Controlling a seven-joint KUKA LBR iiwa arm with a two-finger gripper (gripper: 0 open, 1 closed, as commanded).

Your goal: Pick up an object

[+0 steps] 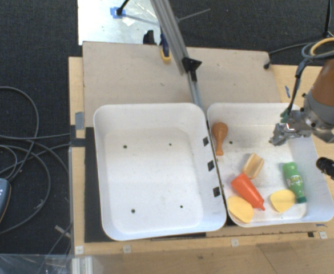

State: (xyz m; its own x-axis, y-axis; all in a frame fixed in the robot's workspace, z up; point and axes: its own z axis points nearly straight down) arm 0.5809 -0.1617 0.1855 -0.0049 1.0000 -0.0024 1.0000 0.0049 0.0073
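Camera view: the gripper (pixel 282 133) hangs over the right bin (pixel 321 210); whether it is apart or together I cannot tell. Just below it lies the green bottle (pixel 294 181), probably light, stiff and slippery; grip across its middle.

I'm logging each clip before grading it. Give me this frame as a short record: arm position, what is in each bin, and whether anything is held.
arm: enters from the right, gripper over the upper right part of the right bin
held: nothing visible between the fingers
right bin contents: brown wooden piece, tan block, orange-red bottle, green bottle, two yellow pieces
left bin: bare white floor
nearest item to gripper: green bottle, apart from it
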